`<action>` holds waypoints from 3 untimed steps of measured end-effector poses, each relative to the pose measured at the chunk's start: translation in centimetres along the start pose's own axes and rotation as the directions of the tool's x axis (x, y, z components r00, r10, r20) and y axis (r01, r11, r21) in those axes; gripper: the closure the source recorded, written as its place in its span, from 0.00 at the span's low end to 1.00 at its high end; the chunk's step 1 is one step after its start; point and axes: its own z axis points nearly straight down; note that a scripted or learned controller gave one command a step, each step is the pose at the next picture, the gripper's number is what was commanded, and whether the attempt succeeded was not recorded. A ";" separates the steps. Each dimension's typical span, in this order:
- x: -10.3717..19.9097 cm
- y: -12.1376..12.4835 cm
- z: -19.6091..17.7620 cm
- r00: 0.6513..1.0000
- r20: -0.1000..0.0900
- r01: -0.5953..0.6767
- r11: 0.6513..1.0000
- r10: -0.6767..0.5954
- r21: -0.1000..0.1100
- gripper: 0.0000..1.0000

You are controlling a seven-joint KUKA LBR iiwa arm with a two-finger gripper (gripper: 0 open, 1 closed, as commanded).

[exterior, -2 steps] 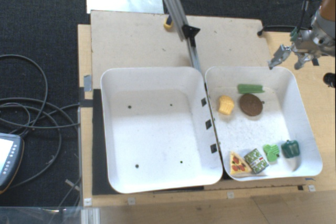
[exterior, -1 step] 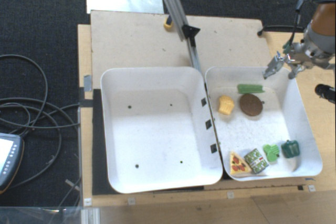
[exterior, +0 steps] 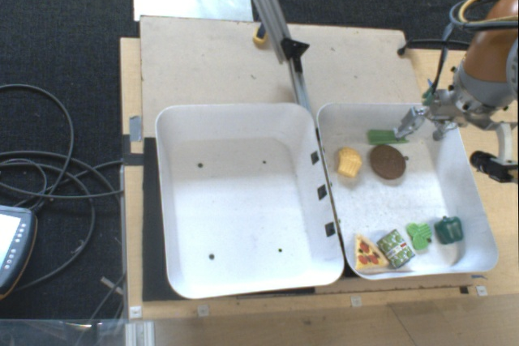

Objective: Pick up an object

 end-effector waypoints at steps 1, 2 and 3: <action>0.0 0.3 -1.5 1.000 0.002 0.001 1.000 -0.001 -0.010 1.00; -0.2 0.3 -6.0 1.000 0.003 0.001 1.000 -0.001 -0.011 1.00; -0.2 0.4 -5.5 1.000 0.002 0.002 1.000 -0.002 -0.008 1.00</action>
